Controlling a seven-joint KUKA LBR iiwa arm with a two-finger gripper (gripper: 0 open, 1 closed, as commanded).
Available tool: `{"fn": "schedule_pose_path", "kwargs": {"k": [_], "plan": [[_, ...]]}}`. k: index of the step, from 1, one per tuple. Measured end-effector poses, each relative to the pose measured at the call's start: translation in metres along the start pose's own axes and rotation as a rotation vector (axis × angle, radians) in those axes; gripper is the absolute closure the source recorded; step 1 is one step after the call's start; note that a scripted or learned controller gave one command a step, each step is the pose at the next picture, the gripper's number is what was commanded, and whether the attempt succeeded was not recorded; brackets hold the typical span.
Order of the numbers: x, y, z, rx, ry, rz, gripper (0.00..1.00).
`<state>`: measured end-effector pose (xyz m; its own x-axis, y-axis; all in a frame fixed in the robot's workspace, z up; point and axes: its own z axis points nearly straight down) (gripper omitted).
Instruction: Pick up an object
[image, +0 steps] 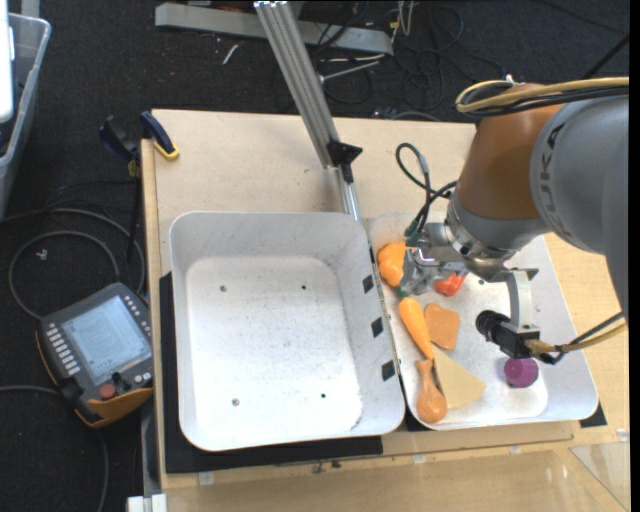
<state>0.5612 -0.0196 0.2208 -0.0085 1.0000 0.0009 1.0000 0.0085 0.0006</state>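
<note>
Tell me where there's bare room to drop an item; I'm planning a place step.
The left bin has a bare floor from wall to wall. The right bin is crowded: carrot, tan wedge, purple ball and the end effector above. Only its near right corner beside the ball is free.

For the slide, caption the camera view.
KUKA arm's gripper low over the right bin of toy food, near a carrot.
</note>
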Motion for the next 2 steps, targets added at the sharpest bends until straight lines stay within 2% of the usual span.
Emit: {"fn": "schedule_pose_path", "kwargs": {"k": [1, 2], "plan": [[0.047, 0.012, 0.005, 0.0, 0.0, 0.001, 1.0], [0.095, 0.022, -0.011, -0.002, 0.001, 0.001, 1.0]]}}
